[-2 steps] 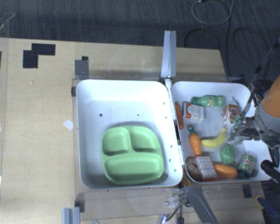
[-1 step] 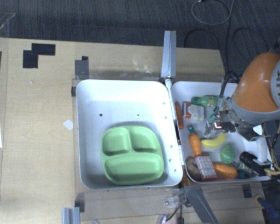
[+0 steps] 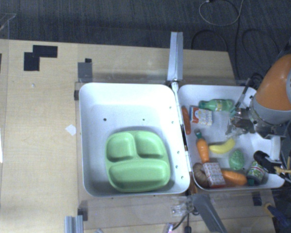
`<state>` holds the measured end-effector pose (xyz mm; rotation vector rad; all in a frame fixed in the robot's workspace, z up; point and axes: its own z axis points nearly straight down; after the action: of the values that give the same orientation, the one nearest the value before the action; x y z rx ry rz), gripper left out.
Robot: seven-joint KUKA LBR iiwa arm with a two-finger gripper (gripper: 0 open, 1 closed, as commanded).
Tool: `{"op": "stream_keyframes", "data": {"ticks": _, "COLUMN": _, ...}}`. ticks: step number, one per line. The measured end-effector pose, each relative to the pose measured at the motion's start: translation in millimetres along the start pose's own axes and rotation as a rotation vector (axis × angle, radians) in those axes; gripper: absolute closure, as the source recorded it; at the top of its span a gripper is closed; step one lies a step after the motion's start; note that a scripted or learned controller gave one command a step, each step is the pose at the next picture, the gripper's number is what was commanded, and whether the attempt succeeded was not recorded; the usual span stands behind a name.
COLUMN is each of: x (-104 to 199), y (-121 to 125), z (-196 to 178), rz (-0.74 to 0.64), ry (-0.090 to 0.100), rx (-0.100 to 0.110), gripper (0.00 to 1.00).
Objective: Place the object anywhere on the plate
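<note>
1. Camera view, from above the bench: you are looking down on two shallow white bins set side by side, the left bin and the right bin, their inner walls touching along a grey divider rail.
2. In the left bin lies the green plate, a three-compartment tray, flat on the bin floor toward the near edge, with nothing on it.
3. Your arm reaches in from the right, its orange band above the right bin's far right corner; the gripper hangs over the right side of the right bin.
4. Whether the gripper is released, clenched or grasping anything you cannot tell from this angle; no object is seen in it.
5. The task's objects all sit in the right bin: a green bottle at the far side, a small red-and-white carton just beside it, a thin red item along the left wall.
6. Lower down, a banana lies just below the gripper, an upright carrot to its left, and a green round item to its right.
7. At the near wall, a pink-checked box rests beside a second carrot and a small can.
</note>
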<state>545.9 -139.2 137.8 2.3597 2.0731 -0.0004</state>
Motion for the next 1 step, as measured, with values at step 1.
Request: {"op": "stream_keyframes", "data": {"ticks": 1, "x": 1.2, "y": 2.1, "z": -8.8, "rz": -0.005, "ry": 0.000, "rx": -0.001, "gripper": 1.00}}
